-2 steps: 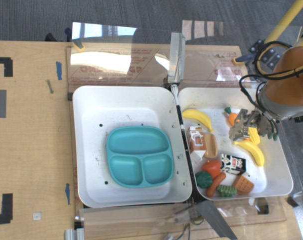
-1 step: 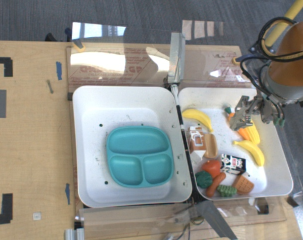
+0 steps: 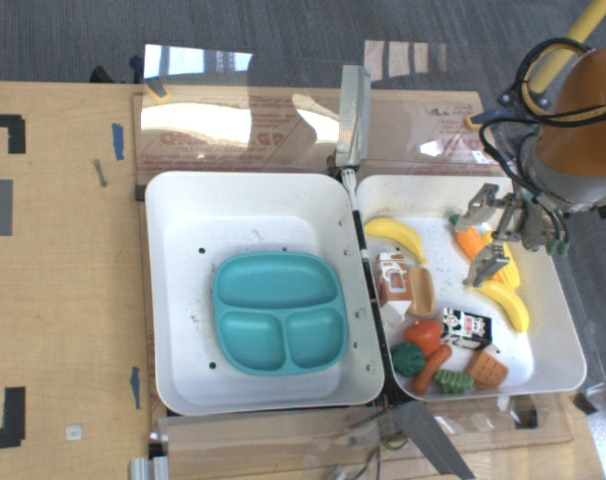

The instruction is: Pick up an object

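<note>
The grey arm with its orange band reaches in from the right over the right bin [image 3: 568, 338], its tool [image 3: 491, 243] hanging low above the bin's far-right part; the fingers look parted, one near the orange piece [image 3: 469, 241] and the other pointing down toward the near banana [image 3: 510, 299], with nothing seen between them. The likeliest target, that near banana, lies just to the near side of the tool and slightly right, almost under the lower fingertip; its long axis runs from far-left to near-right, the tapered end pointing toward the bin's near-right corner. A second banana [image 3: 395, 236] lies well to the left by the divider, curving left to right. Between them sit a brown block [image 3: 420, 286], a black-and-white carton [image 3: 466, 327], a tomato-red piece [image 3: 422, 334] and green vegetables [image 3: 409, 360] toward the near edge. The left bin [image 3: 173, 268] holds a teal divided plate [image 3: 279, 309]. A short drop toward the near side, fingers across the banana's narrow width, seems the move required.
</note>
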Controlling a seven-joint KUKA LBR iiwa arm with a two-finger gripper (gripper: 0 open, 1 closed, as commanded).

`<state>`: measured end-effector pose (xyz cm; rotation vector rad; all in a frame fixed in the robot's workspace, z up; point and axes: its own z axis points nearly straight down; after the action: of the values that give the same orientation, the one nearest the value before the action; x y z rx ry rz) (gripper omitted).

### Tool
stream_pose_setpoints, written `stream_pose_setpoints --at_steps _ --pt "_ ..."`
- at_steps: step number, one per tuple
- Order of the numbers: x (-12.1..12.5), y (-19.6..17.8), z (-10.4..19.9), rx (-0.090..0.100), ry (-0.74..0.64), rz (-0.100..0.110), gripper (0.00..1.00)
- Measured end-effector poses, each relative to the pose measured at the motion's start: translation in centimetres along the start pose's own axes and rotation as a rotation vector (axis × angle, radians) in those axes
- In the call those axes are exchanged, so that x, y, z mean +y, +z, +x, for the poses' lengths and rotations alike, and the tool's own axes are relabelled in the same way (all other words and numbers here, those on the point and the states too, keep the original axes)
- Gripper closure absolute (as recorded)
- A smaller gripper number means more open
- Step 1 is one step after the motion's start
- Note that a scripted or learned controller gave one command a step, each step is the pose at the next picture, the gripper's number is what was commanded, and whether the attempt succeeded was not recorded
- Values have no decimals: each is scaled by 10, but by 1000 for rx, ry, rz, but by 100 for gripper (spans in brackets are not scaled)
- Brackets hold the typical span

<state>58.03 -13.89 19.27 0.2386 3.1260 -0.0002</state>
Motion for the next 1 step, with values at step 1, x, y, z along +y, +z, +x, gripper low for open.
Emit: stream_pose_setpoints --at_steps 1 --pt "-37 103 -19 -7 -18 1 0"
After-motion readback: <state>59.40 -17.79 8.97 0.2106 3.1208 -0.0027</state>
